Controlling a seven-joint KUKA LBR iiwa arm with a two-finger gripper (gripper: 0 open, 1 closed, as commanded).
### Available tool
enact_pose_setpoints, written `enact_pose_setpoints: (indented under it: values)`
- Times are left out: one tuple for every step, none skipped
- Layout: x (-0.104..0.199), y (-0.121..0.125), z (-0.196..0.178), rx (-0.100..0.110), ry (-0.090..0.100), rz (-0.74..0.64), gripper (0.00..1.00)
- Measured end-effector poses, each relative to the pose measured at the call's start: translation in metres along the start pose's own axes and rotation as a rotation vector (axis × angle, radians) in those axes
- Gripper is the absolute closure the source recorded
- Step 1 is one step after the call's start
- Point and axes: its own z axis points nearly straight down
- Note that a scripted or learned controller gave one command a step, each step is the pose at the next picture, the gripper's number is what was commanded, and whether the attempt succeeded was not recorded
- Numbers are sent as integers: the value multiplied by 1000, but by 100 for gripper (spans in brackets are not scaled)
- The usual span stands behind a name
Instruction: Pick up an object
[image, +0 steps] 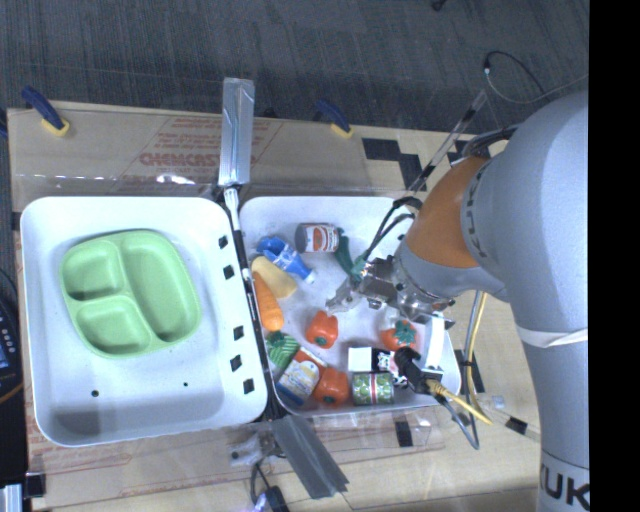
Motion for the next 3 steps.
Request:
enact_pose_setpoints:
  values:
    - [2,-1,24,-41,0,-79,0]
    - [6,-25,24,-45,-4,-300,0]
    - [47,-60,36,-9,0,-406,0]
